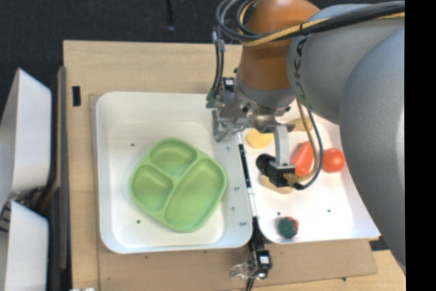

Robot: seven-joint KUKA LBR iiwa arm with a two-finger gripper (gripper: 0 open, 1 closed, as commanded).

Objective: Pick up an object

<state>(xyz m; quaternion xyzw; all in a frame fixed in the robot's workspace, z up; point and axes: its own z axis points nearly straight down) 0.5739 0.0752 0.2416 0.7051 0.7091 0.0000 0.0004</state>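
Observation:
My gripper hangs under the orange wrist, over the wall between the two bins; the wrist hides most of it. A pale yellow piece lies just right of it in the right bin. Further right lie an orange carrot-like piece and an orange-red ball. Near the right bin's front edge sits a small green and red object. A green divided plate lies in the left bin, below and left of the gripper.
The grey arm covers the right bin's back and right side. Bare wooden bench runs behind the bins. White boxes stand at the far left. A small metal clip sits at the front edge between the bins.

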